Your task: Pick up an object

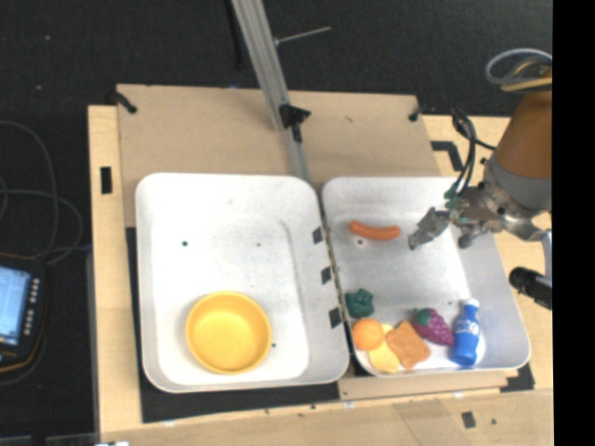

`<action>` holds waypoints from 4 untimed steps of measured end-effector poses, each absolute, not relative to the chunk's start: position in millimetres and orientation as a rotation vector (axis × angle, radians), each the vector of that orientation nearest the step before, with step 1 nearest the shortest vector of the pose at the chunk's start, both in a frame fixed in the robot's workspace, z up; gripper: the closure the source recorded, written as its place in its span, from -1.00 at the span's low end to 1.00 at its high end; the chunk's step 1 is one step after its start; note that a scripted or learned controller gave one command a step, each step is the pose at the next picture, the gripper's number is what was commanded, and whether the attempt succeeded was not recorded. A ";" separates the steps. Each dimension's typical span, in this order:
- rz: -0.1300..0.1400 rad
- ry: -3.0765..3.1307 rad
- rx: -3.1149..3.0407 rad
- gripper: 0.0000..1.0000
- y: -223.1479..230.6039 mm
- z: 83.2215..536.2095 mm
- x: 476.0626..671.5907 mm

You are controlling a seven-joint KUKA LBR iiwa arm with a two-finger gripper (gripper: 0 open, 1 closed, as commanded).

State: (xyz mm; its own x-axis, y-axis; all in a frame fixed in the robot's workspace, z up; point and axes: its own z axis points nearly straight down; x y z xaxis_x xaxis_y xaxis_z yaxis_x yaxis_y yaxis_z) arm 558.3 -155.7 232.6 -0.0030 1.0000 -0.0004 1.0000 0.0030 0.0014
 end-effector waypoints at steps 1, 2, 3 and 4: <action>0.002 2.222 2.218 -1.00 -155.7 232.7 558.3; -0.004 2.222 2.222 -1.00 -152.4 189.9 558.2; -0.005 2.222 2.225 -1.00 -146.4 129.6 561.0; -0.004 2.222 2.222 -1.00 -147.3 99.2 560.7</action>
State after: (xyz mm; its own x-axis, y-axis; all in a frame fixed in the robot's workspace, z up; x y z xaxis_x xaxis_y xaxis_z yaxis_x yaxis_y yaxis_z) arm 560.7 -147.3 99.2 0.0003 1.0000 -0.0013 1.0000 -0.0003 -0.0023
